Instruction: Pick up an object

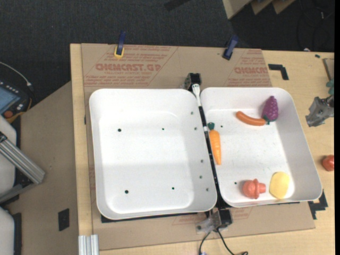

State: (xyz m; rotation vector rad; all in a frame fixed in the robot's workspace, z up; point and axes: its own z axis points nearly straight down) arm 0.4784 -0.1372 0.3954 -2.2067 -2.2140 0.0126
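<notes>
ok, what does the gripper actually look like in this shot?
The gripper is a small, grey, metallic-looking angular shape at the frame's right edge. It is too small to make out cables or markings. An orange-red patch sits lower on that edge, and I cannot tell whether it is the arm's orange band or something else.

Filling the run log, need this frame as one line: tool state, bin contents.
tool: at right edge, outside bins, nothing seen held | right bin: carrot, sausage, grapes, lemon, red toy

Two bins side by side, right bin [297,158] holding carrot [214,146], sausage [251,119], grapes [270,108], lemon [279,185]
</notes>
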